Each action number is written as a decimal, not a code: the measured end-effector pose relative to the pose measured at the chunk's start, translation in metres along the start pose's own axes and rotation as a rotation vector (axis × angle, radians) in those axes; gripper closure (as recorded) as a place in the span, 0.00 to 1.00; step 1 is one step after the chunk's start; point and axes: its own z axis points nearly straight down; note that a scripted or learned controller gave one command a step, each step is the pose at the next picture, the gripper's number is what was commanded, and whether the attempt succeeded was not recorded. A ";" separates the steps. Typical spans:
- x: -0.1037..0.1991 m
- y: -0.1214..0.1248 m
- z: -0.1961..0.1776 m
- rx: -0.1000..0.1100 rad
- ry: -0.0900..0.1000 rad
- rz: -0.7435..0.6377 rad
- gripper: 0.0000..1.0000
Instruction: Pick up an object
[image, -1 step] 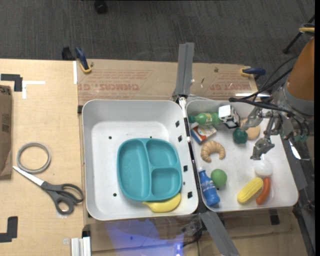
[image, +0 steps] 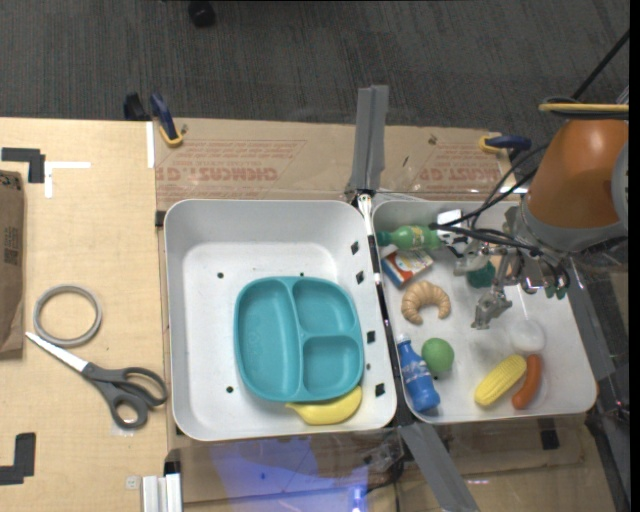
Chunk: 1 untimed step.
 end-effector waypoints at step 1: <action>0.043 -0.033 0.023 0.000 0.000 0.080 0.00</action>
